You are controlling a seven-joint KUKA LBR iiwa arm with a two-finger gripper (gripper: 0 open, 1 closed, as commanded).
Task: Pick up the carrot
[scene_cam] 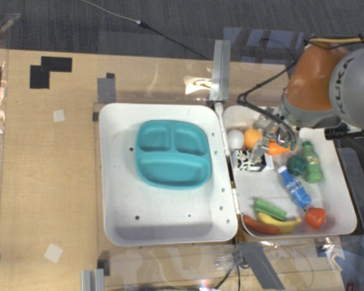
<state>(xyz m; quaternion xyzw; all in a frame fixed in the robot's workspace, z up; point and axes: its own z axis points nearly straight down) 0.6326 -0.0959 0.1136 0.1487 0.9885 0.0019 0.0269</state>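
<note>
reaching in from the right, the hand (273,139) is hovering low over the carrot (278,150) in the right bin (346,190), beside an orange ball (252,139); can't tell if it's gripping. teal tray (172,153) is sitting in left bin (118,180).

Bright, even overhead light — soft shadows, glare on the bench (42,180).

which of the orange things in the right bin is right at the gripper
The carrot, the small orange piece lying directly at the gripper. The orange ball sits left of it beside the white ball.
</note>
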